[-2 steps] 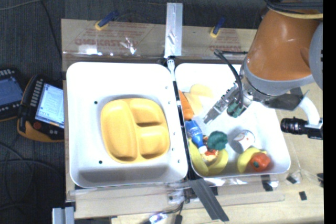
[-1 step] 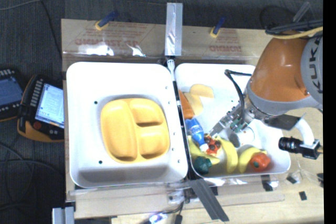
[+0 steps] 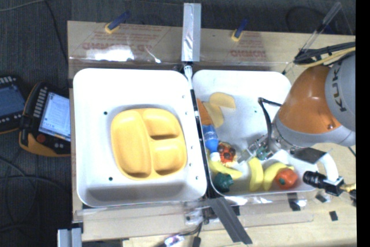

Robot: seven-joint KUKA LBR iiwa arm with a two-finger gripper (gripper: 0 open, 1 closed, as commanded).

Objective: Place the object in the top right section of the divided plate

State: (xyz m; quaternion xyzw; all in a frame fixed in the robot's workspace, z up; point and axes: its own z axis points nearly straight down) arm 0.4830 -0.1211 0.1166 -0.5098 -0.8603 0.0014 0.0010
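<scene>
The desk (image 3: 144,37) carries two shallow white bins side by side. The left bin (image 3: 92,142) holds a yellow divided plate (image 3: 149,143), lying flat near the bin's centre, with one large section on its left and two smaller sections stacked on its right. All three sections show bare yellow surface.

The right bin (image 3: 243,87) holds the loose items, mostly gathered along its near edge. A pale yellow piece (image 3: 222,101) lies toward the far side, with an orange item (image 3: 201,113) just beside it against the dividing wall. Below these sit a blue item (image 3: 210,139), a small red and dark object (image 3: 226,152), a dark green item (image 3: 224,181), two banana-like yellow pieces (image 3: 256,173) and a red-orange round item (image 3: 287,179) (the last three close together, some touching).

The arm (image 3: 315,107) reaches in from the right over the right bin, its orange band prominent. The claw (image 3: 261,150) sits low at the bin's near side, just above the yellow pieces. Whether it is released or clenched cannot be told, and no object is visibly between its parts.
</scene>
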